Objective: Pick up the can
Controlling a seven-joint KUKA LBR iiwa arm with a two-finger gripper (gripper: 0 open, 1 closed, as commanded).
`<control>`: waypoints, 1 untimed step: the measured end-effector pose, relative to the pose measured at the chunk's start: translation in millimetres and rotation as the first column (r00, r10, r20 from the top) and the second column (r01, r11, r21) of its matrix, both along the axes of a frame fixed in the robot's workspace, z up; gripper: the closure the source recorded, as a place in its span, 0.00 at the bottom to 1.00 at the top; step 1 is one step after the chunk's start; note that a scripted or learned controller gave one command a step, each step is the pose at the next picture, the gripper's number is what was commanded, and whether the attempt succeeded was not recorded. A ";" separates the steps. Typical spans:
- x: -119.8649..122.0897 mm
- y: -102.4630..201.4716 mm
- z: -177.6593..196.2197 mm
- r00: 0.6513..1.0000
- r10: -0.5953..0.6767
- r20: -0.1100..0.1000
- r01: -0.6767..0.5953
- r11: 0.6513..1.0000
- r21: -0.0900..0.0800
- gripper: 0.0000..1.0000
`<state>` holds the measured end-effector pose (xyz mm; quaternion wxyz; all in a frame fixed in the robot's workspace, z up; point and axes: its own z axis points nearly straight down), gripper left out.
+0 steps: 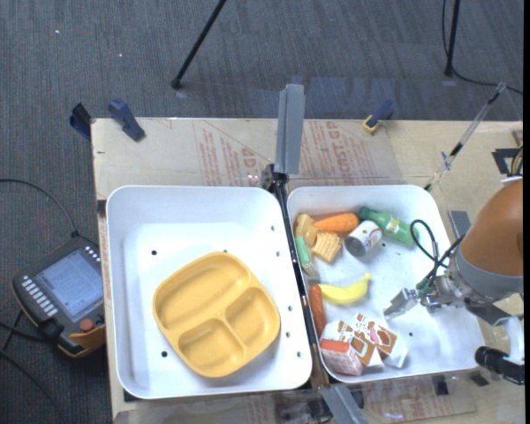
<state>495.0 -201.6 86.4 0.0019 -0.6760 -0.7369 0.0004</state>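
**Operator:** Fingers were what I checked first. From my screen, the gripper showed two pale tips spread apart with nothing between them, so it was released, hanging low over the bare floor of the right bin.

**Colleague:** And where was the can?

**Operator:** I saw the can lying on its side near the back of that same bin, open end toward the camera, apart from the gripper. A green bottle lay just behind it, a carrot just to its left.

**Colleague:** Anything between them?

**Operator:** A banana lay left of the tips, and a juice carton sat toward the front rim. My view also had the arm reaching in from the right, orange band showing. The left bin held a yellow divided plate.
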 end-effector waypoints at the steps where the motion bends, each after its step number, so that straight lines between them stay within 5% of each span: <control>1: -1.1 -11.7 62.2 1.000 -0.007 0.001 0.007 1.000 0.000 0.00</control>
